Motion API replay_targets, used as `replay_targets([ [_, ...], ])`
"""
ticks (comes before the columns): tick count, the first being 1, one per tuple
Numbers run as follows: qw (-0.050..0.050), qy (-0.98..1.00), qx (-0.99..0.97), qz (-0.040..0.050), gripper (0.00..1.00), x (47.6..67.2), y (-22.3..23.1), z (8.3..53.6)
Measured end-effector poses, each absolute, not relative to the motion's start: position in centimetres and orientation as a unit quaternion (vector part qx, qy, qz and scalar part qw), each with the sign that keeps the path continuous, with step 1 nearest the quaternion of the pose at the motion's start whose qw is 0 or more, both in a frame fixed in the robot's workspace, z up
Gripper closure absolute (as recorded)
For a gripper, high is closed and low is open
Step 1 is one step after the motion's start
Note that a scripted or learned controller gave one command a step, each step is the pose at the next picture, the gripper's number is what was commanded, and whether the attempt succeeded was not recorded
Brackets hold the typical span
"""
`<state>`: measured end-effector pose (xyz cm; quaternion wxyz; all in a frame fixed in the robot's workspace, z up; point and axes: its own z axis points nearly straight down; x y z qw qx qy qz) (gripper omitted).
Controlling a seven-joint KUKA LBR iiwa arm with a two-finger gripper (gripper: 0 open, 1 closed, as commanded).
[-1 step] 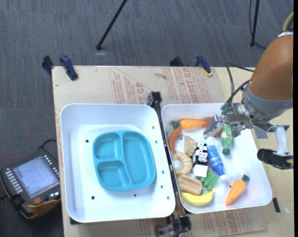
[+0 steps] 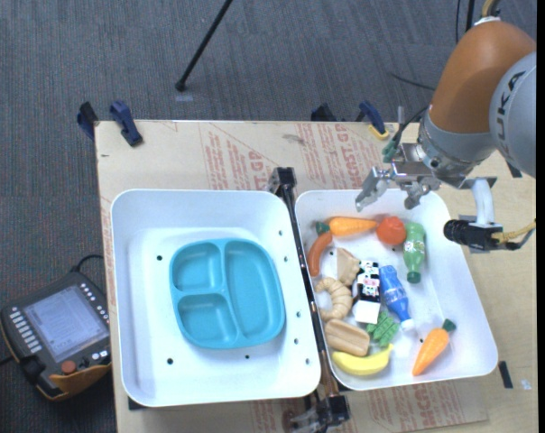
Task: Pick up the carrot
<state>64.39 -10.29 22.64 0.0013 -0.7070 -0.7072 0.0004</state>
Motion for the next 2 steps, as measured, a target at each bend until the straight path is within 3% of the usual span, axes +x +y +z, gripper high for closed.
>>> replay_targets([
  [1, 0.001, -0.699, -0.715, 0.0000, 0.00, 64.5, -9.3, 10.3],
  [2, -0.002, -0.724, -0.690, -0.0006, 0.00, 64.6, -8.6, 9.1],
])
